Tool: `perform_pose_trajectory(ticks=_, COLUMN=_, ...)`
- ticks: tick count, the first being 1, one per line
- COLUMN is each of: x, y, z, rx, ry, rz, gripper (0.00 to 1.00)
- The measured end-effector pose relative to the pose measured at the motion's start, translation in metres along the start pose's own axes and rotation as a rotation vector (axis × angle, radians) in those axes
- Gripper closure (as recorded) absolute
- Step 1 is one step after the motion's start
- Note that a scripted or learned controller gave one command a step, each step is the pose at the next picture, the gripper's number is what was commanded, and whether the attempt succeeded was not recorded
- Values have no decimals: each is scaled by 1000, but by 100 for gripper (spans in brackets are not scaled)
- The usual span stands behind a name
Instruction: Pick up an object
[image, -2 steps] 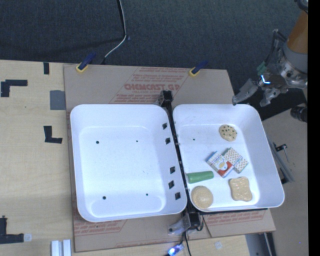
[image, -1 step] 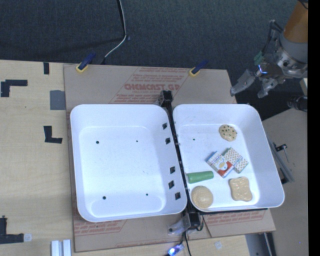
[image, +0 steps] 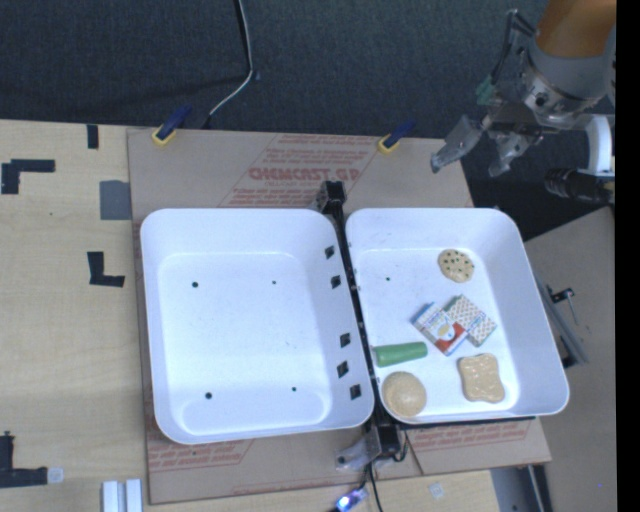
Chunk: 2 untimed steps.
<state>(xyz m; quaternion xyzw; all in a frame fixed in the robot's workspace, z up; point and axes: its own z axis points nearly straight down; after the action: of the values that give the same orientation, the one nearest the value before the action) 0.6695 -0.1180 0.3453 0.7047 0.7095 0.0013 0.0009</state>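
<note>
All the candidates lie in the right bin (image: 520, 250), none yet chosen. Nearest the centre divider is a green cylinder (image: 400, 353), probably light, stiff and a little slippery; crosswise over its middle looks the safest hold. Just below it is a round tan bun (image: 404, 393), likely bulky for a narrow grip. Further from the divider lie a small patterned carton (image: 454, 324), a toast-shaped piece (image: 481, 378) and a speckled cookie (image: 456, 264), all flat and low, so harder to get under. The pincer (image: 483, 140) hangs above the desk beyond the right bin's far corner, fingers spread apart, holding and touching nothing.
</note>
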Motion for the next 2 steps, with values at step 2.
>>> perform_pose_trajectory(ticks=2, x=-43, y=-2, z=19, rx=5, ry=-2, rz=6, gripper=0)
